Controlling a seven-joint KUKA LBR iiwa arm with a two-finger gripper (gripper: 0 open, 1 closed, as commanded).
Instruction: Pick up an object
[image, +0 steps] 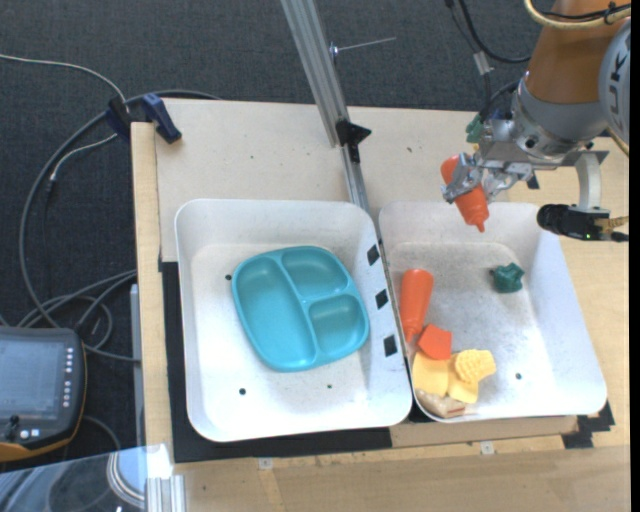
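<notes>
My gripper (470, 192) hangs over the far edge of the right bin (560, 300), shut on an orange carrot-shaped toy (474, 206) that dangles point-down from its fingers. In the right bin, another orange carrot (415, 298) lies along the left wall. Below it sit an orange block (435, 342) and yellow pieces (458, 377) in the near left corner. A small dark green piece (508, 277) rests near the right wall.
The left bin (200, 330) holds a teal divided plate (300, 306). A slanted metal pole (320, 70) runs down to the gap between the bins. A black bracket (580, 220) juts in at the right.
</notes>
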